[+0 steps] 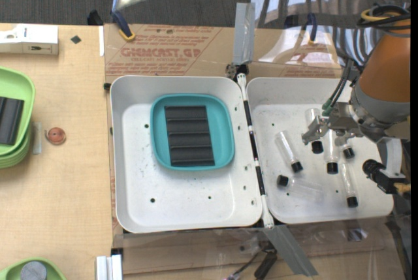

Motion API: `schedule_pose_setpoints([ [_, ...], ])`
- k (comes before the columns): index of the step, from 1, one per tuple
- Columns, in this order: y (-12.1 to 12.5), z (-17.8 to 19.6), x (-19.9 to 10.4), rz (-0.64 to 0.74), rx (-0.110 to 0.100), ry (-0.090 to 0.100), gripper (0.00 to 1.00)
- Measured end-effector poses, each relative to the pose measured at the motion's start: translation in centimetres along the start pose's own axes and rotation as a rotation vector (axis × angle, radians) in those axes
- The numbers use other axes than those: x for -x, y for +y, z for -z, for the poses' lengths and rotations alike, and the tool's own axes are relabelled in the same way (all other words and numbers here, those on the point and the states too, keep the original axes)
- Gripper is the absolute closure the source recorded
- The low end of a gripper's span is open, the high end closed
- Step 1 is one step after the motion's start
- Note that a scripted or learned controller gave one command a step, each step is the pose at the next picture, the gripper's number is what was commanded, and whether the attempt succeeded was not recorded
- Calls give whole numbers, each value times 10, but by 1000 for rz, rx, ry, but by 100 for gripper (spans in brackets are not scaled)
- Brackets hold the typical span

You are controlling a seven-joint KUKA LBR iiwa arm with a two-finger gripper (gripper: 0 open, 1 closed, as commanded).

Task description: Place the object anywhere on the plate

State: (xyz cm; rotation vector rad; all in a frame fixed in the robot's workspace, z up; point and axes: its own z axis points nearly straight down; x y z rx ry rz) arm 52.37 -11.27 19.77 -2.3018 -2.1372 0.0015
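The claw [324, 134], whose grip I cannot tell, hangs over clear plastic tubes with black caps [287, 151] in the right white bin [274, 203], well apart from the teal square plate [225, 135].

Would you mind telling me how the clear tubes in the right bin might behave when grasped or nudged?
The clear tubes look like smooth, round plastic, so one would probably roll if nudged and might slip from the pincer. They appear small and light. Several lie close together, so neighbours may shift too.
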Motion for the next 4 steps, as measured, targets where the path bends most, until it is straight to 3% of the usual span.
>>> schedule_pose_setpoints([
  [1,27,-8,-64,154,-2,-1,100],
  [2,54,-8,-135,220,-2,-2,100],
  [3,90,-8,-186,338,-2,-3,100],
  [4,90,-7,-186,338,-1,-3,0],
])
